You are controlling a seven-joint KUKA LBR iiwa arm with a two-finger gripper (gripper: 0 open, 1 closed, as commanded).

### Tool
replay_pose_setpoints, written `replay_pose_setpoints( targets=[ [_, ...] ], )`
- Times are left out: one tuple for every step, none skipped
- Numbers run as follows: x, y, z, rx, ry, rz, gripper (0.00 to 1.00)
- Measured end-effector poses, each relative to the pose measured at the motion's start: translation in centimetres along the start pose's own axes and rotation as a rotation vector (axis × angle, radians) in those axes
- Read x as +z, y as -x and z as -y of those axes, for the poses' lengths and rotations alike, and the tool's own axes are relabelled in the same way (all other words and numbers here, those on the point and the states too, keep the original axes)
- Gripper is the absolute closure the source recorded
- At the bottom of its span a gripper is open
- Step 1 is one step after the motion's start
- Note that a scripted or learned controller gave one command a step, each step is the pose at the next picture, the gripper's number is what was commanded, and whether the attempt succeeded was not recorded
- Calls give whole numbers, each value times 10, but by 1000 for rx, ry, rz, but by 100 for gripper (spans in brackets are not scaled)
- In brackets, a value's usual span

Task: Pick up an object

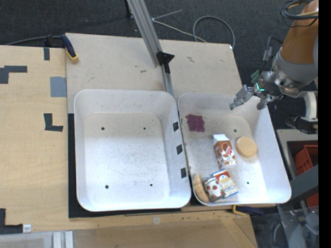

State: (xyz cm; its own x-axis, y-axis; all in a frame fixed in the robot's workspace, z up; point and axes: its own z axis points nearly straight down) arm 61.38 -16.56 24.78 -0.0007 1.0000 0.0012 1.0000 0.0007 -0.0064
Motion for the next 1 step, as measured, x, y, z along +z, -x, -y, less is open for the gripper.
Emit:
replay_pose_setpoints(
  targets=[
    [-3, 0, -1, -1, 5, 2, 0]
  ],
)
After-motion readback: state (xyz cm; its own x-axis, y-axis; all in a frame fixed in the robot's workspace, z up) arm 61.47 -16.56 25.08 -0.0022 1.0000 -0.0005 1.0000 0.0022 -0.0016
